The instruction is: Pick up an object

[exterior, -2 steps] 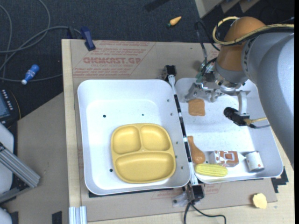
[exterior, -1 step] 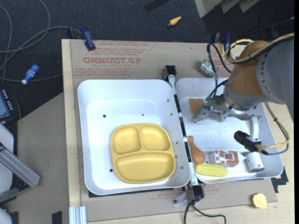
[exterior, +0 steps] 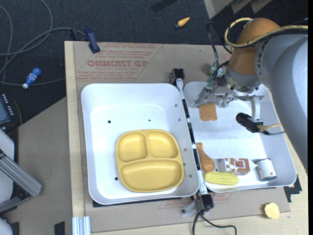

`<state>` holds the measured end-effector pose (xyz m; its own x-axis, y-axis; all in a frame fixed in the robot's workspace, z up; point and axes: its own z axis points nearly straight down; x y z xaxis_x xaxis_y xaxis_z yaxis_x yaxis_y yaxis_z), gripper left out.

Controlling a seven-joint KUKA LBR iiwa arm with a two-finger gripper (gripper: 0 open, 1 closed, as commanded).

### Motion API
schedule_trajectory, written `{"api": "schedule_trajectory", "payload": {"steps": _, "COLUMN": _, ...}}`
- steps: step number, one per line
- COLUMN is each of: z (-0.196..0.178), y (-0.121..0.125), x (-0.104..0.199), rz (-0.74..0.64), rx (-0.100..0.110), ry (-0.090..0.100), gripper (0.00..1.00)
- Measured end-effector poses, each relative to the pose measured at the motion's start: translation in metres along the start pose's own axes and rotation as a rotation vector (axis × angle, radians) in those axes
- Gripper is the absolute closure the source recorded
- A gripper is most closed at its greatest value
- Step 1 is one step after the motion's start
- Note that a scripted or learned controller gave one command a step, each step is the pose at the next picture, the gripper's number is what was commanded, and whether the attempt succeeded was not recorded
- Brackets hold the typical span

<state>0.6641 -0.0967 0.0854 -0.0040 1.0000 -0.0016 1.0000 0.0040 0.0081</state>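
Note:
My gripper [exterior: 214, 101] hangs over the far left part of the right bin [exterior: 279, 153], its two grey fingers spread apart and open. Just below the fingertips a small brown slice of toy bread [exterior: 209, 113] lies flat on the bin floor, with nothing gripped. Along the bin's near edge lie an orange-brown drumstick [exterior: 205, 158], a yellow corn cob [exterior: 221, 179], a small brown and white box [exterior: 237, 166] and a silver can [exterior: 266, 169].
The left bin [exterior: 98, 106] holds a yellow divided plate [exterior: 148, 159]. A yellow scrap [exterior: 271, 210] lies on the bench at the near right corner. The arm's grey body fills the right side above the right bin.

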Motion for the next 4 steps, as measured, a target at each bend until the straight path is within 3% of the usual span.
{"api": "schedule_trajectory", "payload": {"steps": 4, "z": 0.0004, "y": -0.0054, "x": -0.0010, "rz": 0.004, "rx": 0.010, "ry": 0.001, "gripper": 0.00}}
